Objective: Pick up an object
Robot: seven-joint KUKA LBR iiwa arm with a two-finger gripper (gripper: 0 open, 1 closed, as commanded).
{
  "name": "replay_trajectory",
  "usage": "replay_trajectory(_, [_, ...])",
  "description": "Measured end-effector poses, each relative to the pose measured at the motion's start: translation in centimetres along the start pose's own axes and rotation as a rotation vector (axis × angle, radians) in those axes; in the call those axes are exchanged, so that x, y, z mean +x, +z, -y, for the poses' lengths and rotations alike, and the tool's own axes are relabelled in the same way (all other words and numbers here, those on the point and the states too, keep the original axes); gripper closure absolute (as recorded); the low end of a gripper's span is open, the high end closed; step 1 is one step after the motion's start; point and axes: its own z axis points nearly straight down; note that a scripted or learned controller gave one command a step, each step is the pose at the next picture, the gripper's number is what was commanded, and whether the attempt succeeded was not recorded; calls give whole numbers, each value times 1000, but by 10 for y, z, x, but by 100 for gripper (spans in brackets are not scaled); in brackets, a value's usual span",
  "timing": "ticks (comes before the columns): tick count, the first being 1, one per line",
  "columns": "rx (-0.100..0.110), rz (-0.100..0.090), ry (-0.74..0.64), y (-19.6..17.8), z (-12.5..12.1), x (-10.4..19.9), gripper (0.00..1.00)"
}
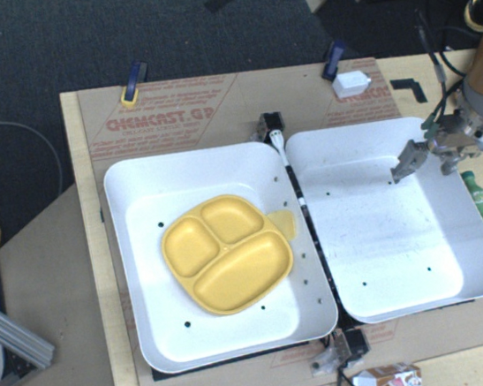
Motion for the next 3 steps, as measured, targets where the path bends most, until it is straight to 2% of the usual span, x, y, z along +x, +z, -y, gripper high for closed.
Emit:
replay_trajectory(1, [-18,4,-3,-144,44,28,0])
replay_trajectory(2, [-17,1,-4,-263,93,76,0])
replay_trajectory(3, [-6,3,-1,-267,93,75,100])
